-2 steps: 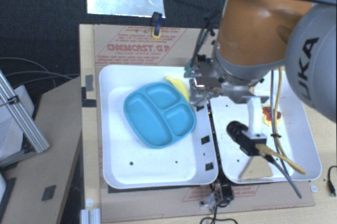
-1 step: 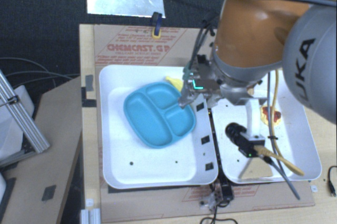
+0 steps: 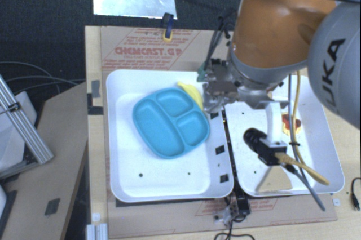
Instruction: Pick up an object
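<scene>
Because the gripper (image 3: 214,102) hangs low over the inner edge of the left bin (image 3: 121,137), right at the seam with the right bin (image 3: 326,146), the nearest candidate appears to be the yellow object (image 3: 190,92), which lies just beside the gripper and against the far rim of the blue divided plate (image 3: 171,121). From this slant I cannot tell whether the gripper is spread or closed, as the arm's (image 3: 282,25) bulk and its own dark body mask the tip, and nothing can be seen held in it. To do the pick well, the descent should probably centre on the yellow object and not on the plate's raised edge, since a closing motion that catches both could skid off the smooth plastic or tip the plate. The bin wall close by leaves little room on that side, so an approach from straight above seems safest. A red and orange thing (image 3: 286,123) lies in the right bin, half hidden behind the robot's hardware, and looks the harder target.
</scene>
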You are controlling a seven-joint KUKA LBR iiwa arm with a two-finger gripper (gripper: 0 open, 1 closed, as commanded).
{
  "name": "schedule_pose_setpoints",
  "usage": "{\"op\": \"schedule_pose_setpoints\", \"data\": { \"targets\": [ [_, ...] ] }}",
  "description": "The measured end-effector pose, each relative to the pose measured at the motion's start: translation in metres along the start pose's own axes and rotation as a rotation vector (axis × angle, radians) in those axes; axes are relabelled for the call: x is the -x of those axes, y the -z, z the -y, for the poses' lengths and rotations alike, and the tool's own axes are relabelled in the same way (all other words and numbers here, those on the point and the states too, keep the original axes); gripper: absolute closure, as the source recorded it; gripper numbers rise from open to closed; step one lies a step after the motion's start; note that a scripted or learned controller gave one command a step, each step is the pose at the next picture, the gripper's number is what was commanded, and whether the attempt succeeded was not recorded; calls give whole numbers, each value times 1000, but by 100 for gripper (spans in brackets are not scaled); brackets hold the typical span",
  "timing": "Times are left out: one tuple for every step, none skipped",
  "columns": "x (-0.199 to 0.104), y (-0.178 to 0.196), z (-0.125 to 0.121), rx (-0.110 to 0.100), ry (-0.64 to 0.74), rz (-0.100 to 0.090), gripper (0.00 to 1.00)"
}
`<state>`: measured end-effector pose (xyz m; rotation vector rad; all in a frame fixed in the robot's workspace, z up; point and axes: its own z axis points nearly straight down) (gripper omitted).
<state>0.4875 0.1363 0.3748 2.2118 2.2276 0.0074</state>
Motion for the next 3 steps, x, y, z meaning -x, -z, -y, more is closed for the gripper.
{"op": "schedule_pose_setpoints", "data": {
  "targets": [
    [0,0,0,-1,0,0,0],
    [0,11,-1,2,4,0,100],
    [0,10,-1,1,4,0,0]
  ]
}}
